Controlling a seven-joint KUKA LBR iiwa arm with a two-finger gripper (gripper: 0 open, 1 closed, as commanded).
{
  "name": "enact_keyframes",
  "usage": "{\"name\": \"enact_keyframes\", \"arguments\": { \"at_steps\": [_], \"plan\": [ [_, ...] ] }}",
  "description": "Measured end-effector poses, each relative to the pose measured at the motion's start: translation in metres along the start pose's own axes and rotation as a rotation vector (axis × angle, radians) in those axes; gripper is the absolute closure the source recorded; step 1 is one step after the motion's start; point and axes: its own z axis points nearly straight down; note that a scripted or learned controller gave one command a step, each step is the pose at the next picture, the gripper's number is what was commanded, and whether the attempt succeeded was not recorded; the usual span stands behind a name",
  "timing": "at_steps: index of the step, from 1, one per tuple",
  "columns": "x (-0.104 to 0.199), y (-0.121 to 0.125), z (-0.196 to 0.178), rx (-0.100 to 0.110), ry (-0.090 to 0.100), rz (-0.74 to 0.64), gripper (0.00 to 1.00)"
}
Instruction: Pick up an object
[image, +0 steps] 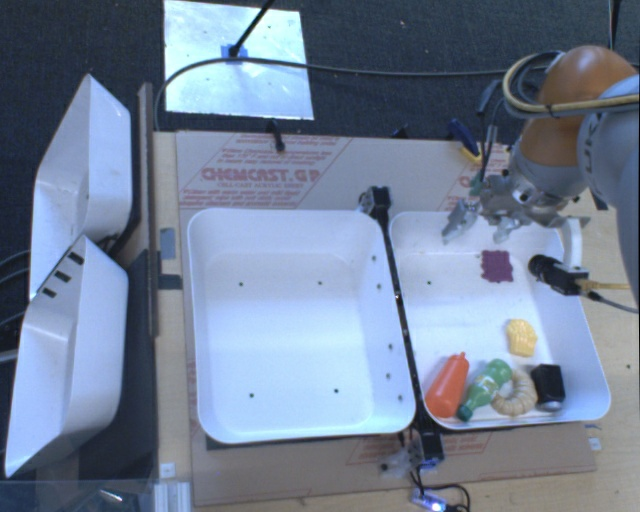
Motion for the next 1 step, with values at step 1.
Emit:
{"name": "enact_keyframes", "arguments": {
  "at_steps": [1],
  "plan": [
    [-0.0570, -0.0122, 0.0258, 0.002, -0.001, 0.005, 0.00]
  ]
}}
